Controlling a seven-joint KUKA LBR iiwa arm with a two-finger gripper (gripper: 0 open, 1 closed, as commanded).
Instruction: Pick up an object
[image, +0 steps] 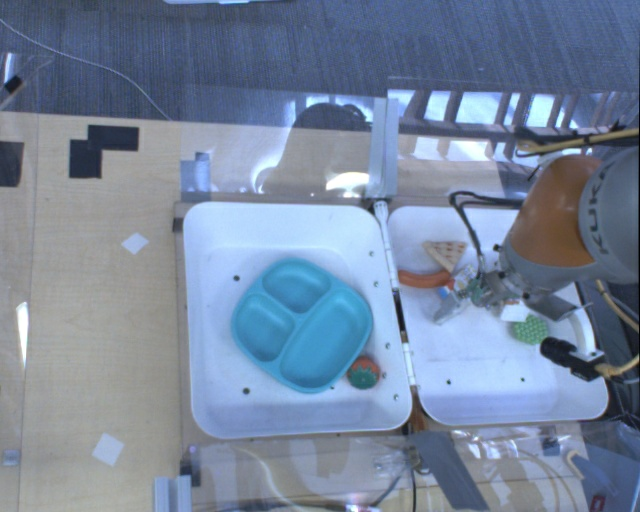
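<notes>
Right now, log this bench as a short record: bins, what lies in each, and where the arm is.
left bin: holds a blue divided plate, with a small orange and green ball at the plate's lower right edge
right bin: holds an orange sausage-like piece, a tan wedge and a green dotted piece
arm: reaches in from the right, over the right bin
gripper: low in the right bin, beside the orange piece and the wedge
grasp: cannot tell

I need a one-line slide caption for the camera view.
Gripper low in the right bin; blue tray in the left bin.
</notes>
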